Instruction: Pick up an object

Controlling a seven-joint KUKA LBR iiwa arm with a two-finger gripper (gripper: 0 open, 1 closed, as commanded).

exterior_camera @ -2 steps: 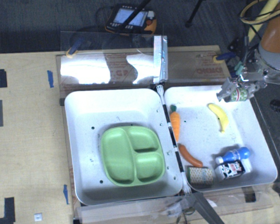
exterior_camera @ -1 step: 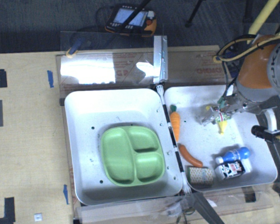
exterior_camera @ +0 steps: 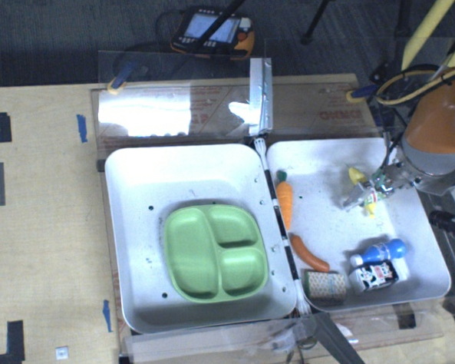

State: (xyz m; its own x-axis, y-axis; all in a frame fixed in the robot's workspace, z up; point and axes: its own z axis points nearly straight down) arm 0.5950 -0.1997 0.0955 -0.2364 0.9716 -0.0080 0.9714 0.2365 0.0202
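Yellow item lies in the right bin, touching our gripper; we can't tell how wide the tool stands or if it has hold of anything. Carrot, bottle also right bin; green tray in left bin.

Gripper over yellow object
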